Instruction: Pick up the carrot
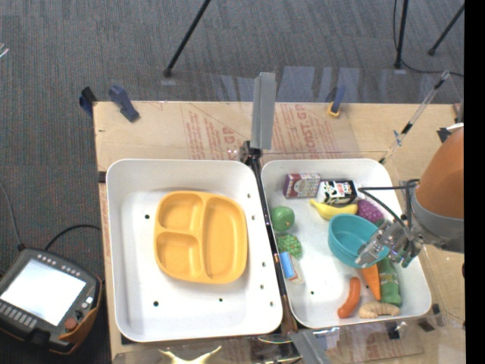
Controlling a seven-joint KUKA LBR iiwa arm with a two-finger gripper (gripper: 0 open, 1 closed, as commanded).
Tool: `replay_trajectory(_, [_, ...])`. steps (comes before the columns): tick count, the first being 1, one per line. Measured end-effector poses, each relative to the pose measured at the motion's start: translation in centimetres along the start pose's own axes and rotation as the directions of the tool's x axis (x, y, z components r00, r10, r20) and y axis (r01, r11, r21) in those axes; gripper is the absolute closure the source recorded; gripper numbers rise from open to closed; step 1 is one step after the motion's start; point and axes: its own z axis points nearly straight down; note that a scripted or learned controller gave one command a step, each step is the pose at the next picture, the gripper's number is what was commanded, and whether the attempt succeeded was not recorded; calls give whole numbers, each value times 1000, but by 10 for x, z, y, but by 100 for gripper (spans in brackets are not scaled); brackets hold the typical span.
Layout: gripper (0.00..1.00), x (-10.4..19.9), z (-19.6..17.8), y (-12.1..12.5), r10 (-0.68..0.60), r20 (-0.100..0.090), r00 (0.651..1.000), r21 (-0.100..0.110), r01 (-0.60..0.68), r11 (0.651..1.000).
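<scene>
1. Orange carrot [371,279] lies in the right bin [326,317], near its right wall, between the blue bowl [350,239] and a green packet [390,285]. It rests on the bin floor, not lifted.
2. Tool [385,247] hangs just above the carrot's top end, at the bowl's right rim. Metal bits blur together, so I cannot tell whether it is released or clenched. Nothing visibly gripped.
3. Progress call: approach looks mostly done; grasp and lift both left. Tight spot, since the bowl rim and green packet crowd the carrot on both sides.
4. Right bin also holds: small milk carton [301,185], cow-print box [336,192], banana [332,208], purple item [370,211], green apple [283,218], green bumpy veg [289,244], small blue can [287,265], red sausage [349,298], and a beige piece [377,309] touching the front wall.
5. Left bin [129,203] holds one yellow divided plate [201,236], three compartments, nothing in them.
6. Both bins sit side by side on the table [174,131].
</scene>
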Motion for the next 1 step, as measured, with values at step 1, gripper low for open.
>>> replay_trajectory(1, [100, 9, 83, -4, 44, 4, 999, -9, -44, 999])
